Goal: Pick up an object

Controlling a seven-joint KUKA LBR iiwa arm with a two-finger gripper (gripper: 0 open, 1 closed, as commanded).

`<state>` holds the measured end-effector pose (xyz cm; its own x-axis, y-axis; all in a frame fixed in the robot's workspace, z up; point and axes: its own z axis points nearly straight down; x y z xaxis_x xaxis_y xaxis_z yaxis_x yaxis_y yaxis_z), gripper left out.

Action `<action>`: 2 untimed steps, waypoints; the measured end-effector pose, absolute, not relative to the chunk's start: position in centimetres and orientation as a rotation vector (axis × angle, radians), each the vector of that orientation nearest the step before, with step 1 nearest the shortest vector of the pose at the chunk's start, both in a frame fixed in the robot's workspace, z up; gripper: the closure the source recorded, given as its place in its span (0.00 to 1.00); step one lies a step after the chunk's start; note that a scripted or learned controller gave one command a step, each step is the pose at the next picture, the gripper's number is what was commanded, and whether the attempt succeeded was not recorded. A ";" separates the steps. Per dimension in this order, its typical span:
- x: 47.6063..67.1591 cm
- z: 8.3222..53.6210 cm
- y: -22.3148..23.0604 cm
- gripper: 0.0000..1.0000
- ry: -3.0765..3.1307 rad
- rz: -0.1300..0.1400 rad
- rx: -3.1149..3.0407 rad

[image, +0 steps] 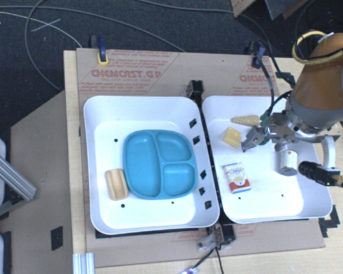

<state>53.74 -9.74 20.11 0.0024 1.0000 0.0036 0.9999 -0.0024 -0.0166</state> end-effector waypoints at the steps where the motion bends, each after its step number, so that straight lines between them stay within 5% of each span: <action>1: 54.0 20.9 -9.7 0.00 -2.220 0.000 -2.219; 2: 53.4 15.9 -10.5 0.00 -2.216 0.004 -2.219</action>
